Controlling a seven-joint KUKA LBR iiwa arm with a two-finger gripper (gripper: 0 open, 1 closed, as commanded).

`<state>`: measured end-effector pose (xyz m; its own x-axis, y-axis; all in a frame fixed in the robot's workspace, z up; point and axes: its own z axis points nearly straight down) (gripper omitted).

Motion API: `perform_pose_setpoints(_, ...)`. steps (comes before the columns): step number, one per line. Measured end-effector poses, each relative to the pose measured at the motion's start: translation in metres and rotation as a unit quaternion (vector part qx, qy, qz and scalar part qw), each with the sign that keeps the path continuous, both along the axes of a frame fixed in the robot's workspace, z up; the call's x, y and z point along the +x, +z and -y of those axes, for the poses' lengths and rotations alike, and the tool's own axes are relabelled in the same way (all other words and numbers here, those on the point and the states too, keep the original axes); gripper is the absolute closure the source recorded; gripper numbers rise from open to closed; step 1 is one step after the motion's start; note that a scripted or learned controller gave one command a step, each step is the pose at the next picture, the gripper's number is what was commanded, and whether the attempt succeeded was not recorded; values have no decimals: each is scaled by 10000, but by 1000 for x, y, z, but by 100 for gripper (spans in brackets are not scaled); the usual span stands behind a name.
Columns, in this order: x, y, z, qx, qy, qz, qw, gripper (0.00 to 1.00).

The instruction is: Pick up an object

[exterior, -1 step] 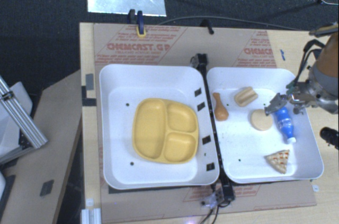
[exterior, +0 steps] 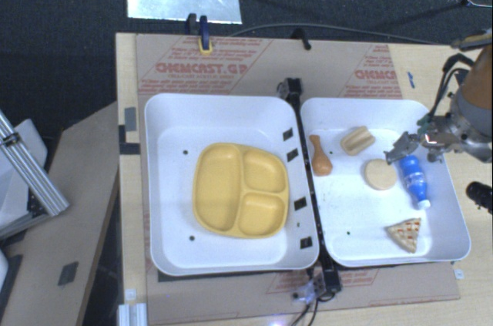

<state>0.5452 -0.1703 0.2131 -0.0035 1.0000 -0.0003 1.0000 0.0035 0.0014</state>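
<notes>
Nearest the camera, two shallow white bins are sitting side by side on a bench: the left bin (exterior: 166, 163) and the right bin (exterior: 447, 240), pressed together along a dark middle seam. At the front of the right bin, a triangular pizza slice (exterior: 405, 233) is lying flat, well apart from the other pieces. In the left bin, a yellow divided plate (exterior: 240, 188) is resting face up, taking up most of the floor. Further back in the right bin, a blue bottle (exterior: 414, 179) is lying on its side, white cap toward the front, with a round tan biscuit (exterior: 379, 175) just beside it on the left. Behind those, a wooden spoon-like piece (exterior: 319, 156) is lying close to the seam, and a small bread roll (exterior: 357, 139) is sitting near the back wall. The gripper (exterior: 414, 146) is reaching in from the right, hovering at the bottle's far end; its metal fingers (exterior: 400, 147) are looking parted and are holding nothing. Judging by that placement, the bottle seems the likeliest target, though the biscuit alongside could get nudged.
</notes>
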Motion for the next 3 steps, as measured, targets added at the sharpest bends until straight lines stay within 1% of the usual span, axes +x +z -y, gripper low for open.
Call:
perform_pose_setpoints(1, 6, -48, 7, 2, -10, -12, 10000, 0)
perform_pose_setpoints(3, 8, -130, 3, 21, -2, -12, 10000, 0)
